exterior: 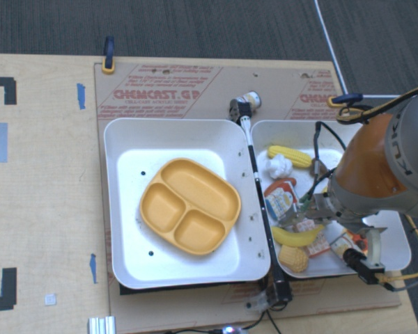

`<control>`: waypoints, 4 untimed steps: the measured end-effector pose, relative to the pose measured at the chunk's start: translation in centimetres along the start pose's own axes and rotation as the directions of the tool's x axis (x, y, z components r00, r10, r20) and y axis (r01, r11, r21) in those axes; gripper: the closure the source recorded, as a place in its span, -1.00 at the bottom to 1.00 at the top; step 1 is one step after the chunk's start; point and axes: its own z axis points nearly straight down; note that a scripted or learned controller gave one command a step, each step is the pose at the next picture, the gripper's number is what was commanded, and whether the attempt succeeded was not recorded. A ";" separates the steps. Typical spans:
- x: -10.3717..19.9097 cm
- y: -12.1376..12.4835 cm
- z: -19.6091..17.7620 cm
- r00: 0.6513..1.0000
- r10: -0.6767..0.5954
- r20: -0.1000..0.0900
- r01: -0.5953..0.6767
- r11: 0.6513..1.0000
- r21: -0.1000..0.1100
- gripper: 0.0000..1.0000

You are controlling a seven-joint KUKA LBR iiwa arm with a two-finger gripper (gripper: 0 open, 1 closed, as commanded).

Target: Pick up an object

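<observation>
Nearest, at 5 o'clock of the right bin: a round yellow-tan toy, with a banana touching it just beyond. Hand is hanging over the banana from 3 o'clock; can't tell how it's set. I'm judging the banana a light, stiff, slick plastic toy, so I'm favouring a pinch across its middle, short axis. Farther, at 12: white crumpled lump, corn cob. Left bin is carrying an orange divided plate.

Arm hides right bin middle; gripper tips indistinct.
</observation>
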 end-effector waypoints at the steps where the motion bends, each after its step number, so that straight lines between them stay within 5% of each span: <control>1: 0.1 -0.6 0.0 1.000 0.000 0.000 0.000 1.000 0.000 -1.00; 3: 0.1 -1.4 0.0 1.000 0.000 0.000 0.000 1.000 0.000 -1.00; 4: 0.0 -1.2 -1.1 1.000 0.000 0.002 0.000 1.000 -0.006 1.00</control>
